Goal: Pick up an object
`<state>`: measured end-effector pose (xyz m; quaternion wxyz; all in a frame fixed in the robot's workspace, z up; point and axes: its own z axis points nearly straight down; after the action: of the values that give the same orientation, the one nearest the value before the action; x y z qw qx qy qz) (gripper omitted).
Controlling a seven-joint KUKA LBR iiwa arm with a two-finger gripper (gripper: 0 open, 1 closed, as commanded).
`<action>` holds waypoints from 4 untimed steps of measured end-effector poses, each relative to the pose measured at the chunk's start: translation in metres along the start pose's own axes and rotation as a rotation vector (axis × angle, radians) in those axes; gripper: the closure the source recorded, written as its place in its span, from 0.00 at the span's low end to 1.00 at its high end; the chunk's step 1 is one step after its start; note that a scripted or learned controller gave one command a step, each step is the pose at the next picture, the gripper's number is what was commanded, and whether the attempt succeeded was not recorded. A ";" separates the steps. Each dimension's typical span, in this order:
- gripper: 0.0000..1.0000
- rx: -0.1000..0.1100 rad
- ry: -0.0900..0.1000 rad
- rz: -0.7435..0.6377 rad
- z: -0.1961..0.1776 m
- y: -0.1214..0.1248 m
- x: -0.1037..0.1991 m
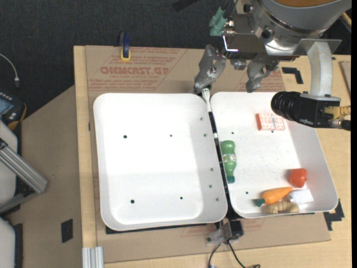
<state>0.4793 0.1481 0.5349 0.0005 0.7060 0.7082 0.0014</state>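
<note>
Hovering over the bins' far edge, my gripper (pixel 231 77) has its fingers spread apart, gripping nothing; the green bottle (pixel 227 159) lies well below it, against the right bin's (pixel 312 149) left wall.

Bottle (pixel 227 159), carrot (pixel 277 194) lie in right bin (pixel 312 166).

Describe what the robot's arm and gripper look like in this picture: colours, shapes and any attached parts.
The arm is a thick, rounded grey body with an orange band at the top edge of the view. Below it sits a boxy dark metal gripper with two grey fingers. A small teal fitting sticks out on its side, and a black cylinder hangs from a white bracket.
</note>
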 end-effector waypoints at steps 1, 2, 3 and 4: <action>0.00 0.000 0.000 -0.001 0.000 0.000 0.033; 0.00 0.000 0.000 0.002 0.000 0.000 0.032; 0.00 0.000 0.000 0.002 0.000 0.000 0.044; 0.00 0.000 0.000 0.002 0.000 0.000 0.047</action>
<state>0.4795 0.1954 0.5350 0.0005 0.7069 0.7074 0.0012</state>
